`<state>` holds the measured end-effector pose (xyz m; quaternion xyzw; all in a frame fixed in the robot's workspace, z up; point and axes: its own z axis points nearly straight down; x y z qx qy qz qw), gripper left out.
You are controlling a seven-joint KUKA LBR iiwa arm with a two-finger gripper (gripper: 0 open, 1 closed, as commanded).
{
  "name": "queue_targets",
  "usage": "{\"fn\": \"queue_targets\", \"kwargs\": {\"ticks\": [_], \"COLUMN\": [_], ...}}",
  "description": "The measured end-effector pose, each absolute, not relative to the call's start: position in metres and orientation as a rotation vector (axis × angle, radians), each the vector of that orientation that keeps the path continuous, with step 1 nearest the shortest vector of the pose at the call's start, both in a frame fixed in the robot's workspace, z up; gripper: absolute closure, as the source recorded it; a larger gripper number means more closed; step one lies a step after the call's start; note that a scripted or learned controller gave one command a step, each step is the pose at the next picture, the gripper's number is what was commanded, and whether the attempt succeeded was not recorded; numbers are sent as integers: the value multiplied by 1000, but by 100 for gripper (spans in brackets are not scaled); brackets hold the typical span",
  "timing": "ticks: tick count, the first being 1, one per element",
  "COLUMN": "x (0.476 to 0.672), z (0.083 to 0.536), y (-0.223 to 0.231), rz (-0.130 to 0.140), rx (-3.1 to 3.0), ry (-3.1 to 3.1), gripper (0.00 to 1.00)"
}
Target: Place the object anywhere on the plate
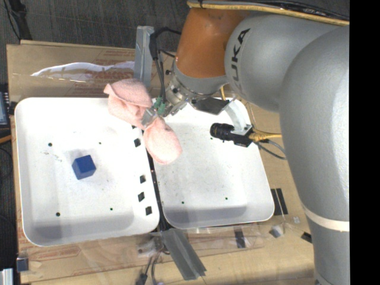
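Cube [84, 166] in left bin [35, 218], cloth [142, 117] seemingly across both

Two shallow white bins side by side on bench: left bin [35, 218], right bin [255, 209]. Small blue cube [84, 166] on left bin floor. Black clips [141, 180] along shared rim.

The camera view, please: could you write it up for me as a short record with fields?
left bin: holds a blue cube
right bin: white, beside the left one
pink cloth: draped over the divide between the bins, partly in each
gripper: at the cloth's middle, fingers seemingly pinching the fabric
arm: reaches in from the right
plate: none recognisable
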<state>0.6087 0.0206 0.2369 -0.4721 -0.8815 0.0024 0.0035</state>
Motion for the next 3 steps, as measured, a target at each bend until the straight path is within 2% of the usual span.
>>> {"fn": "queue_targets", "kwargs": {"ticks": [1, 2, 3], "x": [617, 610, 610], "z": [235, 230, 231], "y": [78, 120, 120], "rz": [2, 3, 3], "rx": [-895, -274, -274], "ry": [-3010, -3126, -3127], "gripper": [100, 100, 0]}}
